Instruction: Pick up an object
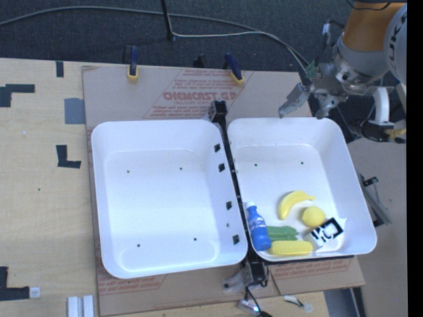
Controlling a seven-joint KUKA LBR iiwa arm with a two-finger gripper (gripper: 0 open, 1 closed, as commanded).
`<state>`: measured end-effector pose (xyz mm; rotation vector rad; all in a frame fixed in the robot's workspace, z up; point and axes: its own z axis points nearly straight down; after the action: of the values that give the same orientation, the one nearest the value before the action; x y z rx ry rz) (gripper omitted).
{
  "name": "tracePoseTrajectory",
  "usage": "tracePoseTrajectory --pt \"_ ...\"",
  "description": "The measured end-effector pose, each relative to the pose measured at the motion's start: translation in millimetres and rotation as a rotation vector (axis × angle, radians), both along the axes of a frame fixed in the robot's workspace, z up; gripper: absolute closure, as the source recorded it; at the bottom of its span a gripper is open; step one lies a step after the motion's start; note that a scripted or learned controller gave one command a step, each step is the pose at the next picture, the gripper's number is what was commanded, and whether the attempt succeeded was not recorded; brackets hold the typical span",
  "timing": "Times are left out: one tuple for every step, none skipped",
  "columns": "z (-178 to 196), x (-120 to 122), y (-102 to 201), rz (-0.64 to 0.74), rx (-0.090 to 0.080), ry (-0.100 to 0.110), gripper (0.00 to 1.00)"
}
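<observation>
**Crowded Corner, Gripper Well Apart From the Pile**

Plainly, the main risk lies in how tightly the pickable things are packed. Going left to right: the left bin (158,197) offers nothing to grasp, so any descent there would close on bare plastic. The right bin (291,144) has all its contents huddled in the near corner, against the front wall and close to the divider between the bins.

Counted from the left in that cluster: one blue bottle-shaped toy (256,228), lying just beside the divider; one green pod-like piece (283,232), touching the bottle; one yellow corn-like piece (291,247) along the front wall; one yellow banana (295,201) a little further in; one yellow lemon-like ball (313,215) just beside the banana; and one black-and-white printed block (328,230) at the far right of the heap. That makes six objects, four of them yellow or partly so in tone.

Because they touch or nearly touch, fingers coming down could straddle two at once, push one aside, or jam against the bin wall. The rounded pieces would likely roll or squirt out of a pinch.

The gripper (310,106) hangs above the far rim of the right bin, well apart from the pile, with its fingers spread wide and nothing between them. A long reach toward the near corner is needed.
</observation>
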<state>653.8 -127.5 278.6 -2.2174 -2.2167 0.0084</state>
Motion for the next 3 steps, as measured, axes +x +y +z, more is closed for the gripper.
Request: tracePoseTrajectory --pt "4.7 1.1 0.2 0.001 -0.001 -0.008 0.00" --pt "-55.4 7.8 -0.8 0.001 0.000 -0.003 0.00" --pt "-103.9 1.8 -8.1 0.000 0.000 -0.004 0.00"
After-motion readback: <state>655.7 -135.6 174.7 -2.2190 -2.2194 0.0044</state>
